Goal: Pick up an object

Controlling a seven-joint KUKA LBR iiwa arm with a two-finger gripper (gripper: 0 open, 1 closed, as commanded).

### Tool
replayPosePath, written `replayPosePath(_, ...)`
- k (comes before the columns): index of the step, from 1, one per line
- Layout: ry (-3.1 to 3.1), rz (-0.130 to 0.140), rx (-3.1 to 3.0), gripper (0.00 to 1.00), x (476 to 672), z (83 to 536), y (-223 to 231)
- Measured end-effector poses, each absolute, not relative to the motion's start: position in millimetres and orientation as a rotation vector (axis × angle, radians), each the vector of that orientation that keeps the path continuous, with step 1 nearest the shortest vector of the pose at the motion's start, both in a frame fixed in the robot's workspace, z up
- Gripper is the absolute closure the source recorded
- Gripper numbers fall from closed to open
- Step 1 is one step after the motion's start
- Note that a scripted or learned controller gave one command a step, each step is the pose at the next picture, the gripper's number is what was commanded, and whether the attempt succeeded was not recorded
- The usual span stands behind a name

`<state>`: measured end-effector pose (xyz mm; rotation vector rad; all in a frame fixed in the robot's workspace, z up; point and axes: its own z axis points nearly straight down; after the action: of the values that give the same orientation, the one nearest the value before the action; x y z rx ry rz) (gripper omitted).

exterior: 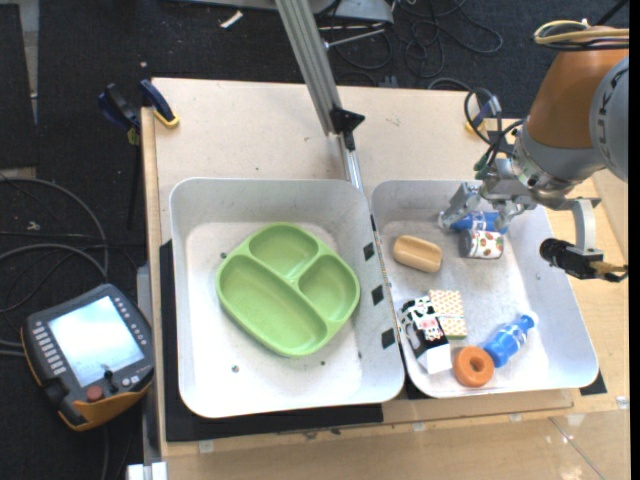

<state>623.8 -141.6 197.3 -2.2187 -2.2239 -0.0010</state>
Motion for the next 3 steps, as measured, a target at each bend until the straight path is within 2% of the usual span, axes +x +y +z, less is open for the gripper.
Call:
replayPosePath(1,-2.224,-0.001,-2.219,0.0,623.8,197.3,-141.6)
replayPosePath(2,-2.219,0.005,-2.219,0.0,628.3,138.0,-148.0)
replayPosePath(3,-2.233,-0.012,-2.233,0.0,633.4,127.1,-150.0)
